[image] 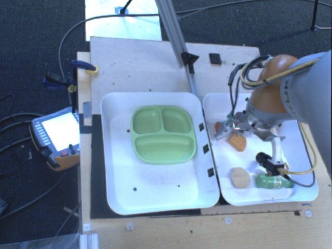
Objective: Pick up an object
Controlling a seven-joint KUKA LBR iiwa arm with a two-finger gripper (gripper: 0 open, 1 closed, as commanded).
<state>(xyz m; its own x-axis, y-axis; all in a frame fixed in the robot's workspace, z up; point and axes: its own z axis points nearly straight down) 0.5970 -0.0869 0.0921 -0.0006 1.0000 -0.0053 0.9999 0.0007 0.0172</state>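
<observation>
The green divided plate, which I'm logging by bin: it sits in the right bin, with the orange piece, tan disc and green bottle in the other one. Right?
Not quite. The camera view shows the green divided plate in the left bin. The orange piece, tan disc and green bottle lie in the right bin.

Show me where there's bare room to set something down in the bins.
Left bin: bare floor in front of the green divided plate, and a strip along its left wall. Right bin is crowded: gripper, orange piece, tan round piece, green bottle.
</observation>
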